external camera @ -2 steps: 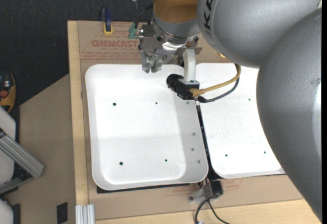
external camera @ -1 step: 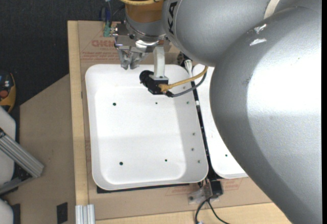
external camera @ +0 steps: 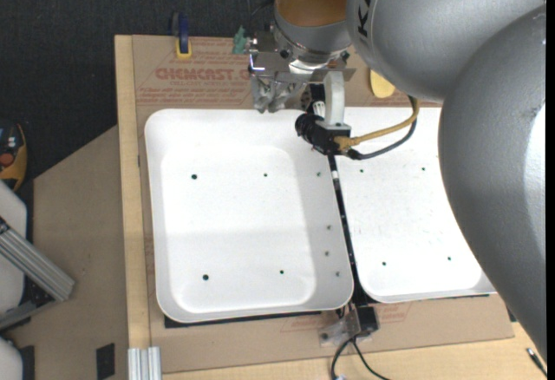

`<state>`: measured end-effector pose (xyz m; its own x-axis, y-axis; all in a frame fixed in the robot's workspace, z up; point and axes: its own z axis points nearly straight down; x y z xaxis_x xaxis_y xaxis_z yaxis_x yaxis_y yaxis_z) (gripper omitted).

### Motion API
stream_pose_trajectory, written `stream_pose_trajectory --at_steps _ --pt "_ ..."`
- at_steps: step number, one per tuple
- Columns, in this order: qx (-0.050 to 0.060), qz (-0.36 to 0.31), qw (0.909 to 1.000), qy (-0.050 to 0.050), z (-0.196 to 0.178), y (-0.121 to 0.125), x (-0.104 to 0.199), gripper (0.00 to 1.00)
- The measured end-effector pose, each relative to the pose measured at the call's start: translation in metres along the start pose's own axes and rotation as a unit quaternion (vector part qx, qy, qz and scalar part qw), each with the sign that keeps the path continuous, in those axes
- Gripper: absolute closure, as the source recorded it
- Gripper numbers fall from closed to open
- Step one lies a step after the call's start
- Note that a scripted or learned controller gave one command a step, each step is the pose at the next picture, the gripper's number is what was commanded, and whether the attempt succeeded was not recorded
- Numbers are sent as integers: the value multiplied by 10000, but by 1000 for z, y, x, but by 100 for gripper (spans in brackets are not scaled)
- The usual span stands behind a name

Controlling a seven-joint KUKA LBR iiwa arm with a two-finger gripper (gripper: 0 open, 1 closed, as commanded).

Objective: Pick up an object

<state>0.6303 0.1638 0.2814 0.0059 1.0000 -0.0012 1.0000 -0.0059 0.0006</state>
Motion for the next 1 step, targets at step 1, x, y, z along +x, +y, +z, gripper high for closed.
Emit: stream_pose_trajectory --at_steps 1 --pt "-26 -19 10000 9 -37 -4 -16 100"
